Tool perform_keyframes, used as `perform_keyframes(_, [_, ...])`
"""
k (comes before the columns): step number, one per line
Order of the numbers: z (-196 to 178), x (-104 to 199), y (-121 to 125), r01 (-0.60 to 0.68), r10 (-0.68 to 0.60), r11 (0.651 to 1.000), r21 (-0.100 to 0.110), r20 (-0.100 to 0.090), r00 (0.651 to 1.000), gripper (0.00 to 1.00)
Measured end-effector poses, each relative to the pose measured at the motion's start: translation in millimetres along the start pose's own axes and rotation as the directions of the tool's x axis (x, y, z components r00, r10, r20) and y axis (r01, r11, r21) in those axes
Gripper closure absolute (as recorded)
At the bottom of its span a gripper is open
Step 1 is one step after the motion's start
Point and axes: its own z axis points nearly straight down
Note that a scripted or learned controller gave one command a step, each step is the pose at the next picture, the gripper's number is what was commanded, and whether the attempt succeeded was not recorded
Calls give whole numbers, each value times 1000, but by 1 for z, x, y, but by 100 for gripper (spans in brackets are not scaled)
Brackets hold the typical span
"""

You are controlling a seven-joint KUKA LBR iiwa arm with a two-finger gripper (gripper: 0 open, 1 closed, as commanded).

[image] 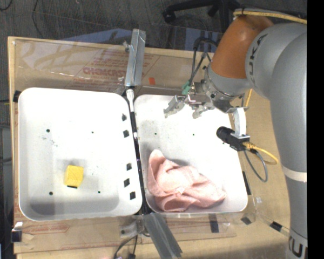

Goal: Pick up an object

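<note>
A crumpled pink cloth [182, 183] lies in the near part of the right bin [216, 150]. A small yellow block [74, 176] rests in the near left area of the left bin [54, 117]. My gripper [184, 107] hovers over the far edge of the right bin, well behind the cloth. Its two fingers are spread apart with nothing between them.
A metal divider bar [133, 63] runs between the two bins toward the back. A black connector with a yellow cable [235, 138] hangs off the arm over the right bin's right side. The bench's brown surface [59, 58] surrounds the bins.
</note>
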Motion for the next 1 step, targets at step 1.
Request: perform_keyframes(1, [120, -25, 53, 309, -309, 951, 7, -2, 951, 0])
